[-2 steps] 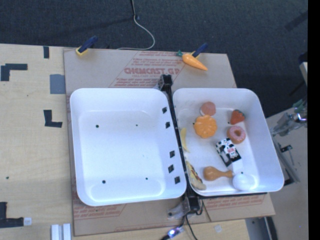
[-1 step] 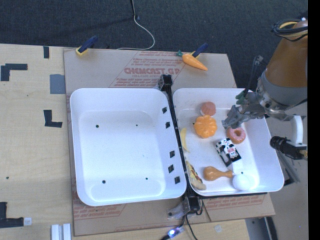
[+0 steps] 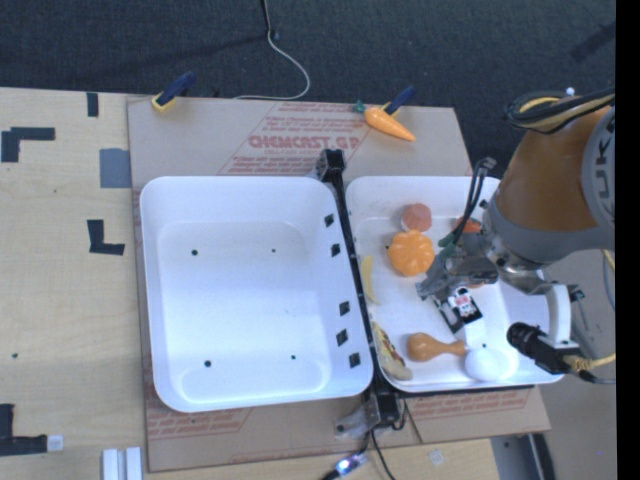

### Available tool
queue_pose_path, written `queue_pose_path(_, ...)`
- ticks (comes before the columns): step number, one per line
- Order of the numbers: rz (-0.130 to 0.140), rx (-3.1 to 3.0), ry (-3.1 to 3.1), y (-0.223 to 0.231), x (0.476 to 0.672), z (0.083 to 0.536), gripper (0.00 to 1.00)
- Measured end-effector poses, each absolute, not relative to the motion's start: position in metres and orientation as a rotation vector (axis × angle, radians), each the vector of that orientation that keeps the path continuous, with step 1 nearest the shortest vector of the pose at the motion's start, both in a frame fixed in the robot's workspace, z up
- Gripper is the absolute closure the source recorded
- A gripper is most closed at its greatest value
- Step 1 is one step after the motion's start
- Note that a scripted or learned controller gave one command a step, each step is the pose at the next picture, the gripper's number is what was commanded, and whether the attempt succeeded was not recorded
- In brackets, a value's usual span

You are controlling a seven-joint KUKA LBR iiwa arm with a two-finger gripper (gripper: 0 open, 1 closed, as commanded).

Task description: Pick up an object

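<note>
While lying flat, the drumstick points right.

Cardboard sheet under the bins carries red print, upside down to the camera; reads roughly "CHEMCAST GP". Smaller lines beneath illegible.

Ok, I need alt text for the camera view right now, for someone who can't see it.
The gripper hangs low in the right bin, beside an orange pumpkin-shaped toy, with a round pink piece, a toy drumstick and a white ball around it. A toy carrot lies on the cardboard behind the bins.
</note>
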State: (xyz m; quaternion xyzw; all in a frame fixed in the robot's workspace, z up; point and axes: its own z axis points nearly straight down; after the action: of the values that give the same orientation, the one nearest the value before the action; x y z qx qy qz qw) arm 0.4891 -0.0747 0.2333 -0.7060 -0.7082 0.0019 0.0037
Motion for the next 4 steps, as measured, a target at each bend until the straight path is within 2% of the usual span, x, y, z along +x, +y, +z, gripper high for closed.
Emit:
queue_pose_path(1, 0.004, -2.209, -2.227, -0.002, 0.532, 0.181, 1.00)
queue_pose_path(2, -0.020, -2.217, -2.240, 0.059, 0.612, 0.305, 1.00)
queue_pose_path(3, 0.005, -2.214, -2.226, 0.118, 0.626, 0.240, 1.00)
queue_pose_path(4, 0.004, -2.209, -2.229, 0.199, 0.634, 0.206, 1.00)
